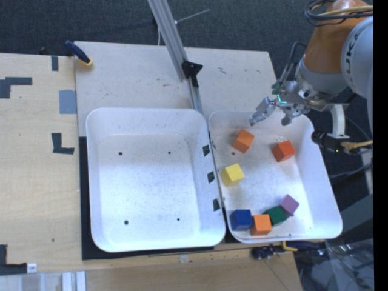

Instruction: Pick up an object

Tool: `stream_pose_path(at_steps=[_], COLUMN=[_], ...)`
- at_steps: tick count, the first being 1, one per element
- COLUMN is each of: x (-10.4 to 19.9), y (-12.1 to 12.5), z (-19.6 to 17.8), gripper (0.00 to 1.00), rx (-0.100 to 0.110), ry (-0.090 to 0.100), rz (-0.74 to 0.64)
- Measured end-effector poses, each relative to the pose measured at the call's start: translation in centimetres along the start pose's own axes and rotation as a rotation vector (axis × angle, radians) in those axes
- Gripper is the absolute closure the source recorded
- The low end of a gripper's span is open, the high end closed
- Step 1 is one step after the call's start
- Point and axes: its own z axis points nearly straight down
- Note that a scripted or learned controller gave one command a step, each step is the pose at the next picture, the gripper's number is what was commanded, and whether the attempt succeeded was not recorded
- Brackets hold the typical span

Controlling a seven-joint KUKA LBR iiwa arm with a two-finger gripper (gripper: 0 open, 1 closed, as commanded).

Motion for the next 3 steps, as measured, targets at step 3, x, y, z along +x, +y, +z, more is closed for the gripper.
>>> stream_pose_path(at_steps=[3], x=[-1.0], y=[-0.4], z=[12.2], gripper=[0.0], rx=[0.002], ry=[-0.001], rz=[0.0])
